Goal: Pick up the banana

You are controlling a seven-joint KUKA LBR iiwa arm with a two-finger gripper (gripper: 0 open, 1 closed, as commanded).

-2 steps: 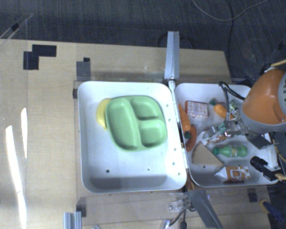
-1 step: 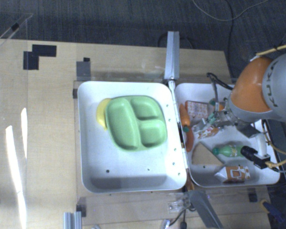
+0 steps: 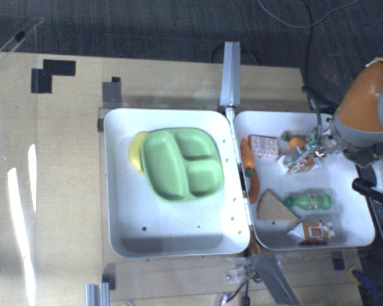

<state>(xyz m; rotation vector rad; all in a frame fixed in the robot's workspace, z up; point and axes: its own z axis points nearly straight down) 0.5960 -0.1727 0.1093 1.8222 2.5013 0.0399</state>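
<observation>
The yellow curved banana (image 3: 136, 152) is seen in the left white bin (image 3: 115, 190), mostly hidden under the green divided plastic tray's (image 3: 182, 162) left edge. The claw (image 3: 313, 146) is held over the right bin; whether it is spread cannot be told. The exposed left rim is best approached.

Two bins side by side on the bench (image 3: 64, 171). In the left bin (image 3: 121, 234): a tray (image 3: 180, 163) with three sections, upside down or not, hard to tell; a banana (image 3: 136, 152) peeking out from under its left edge. In the right bin (image 3: 357, 228): a hot dog (image 3: 249, 171) along the left wall, a small box (image 3: 263, 146) just beside it, a bottle (image 3: 308, 202) lying lower down, a carton (image 3: 314, 233) in front of that. Gripper (image 3: 309, 150) above the right bin's back part, near the small box.
</observation>
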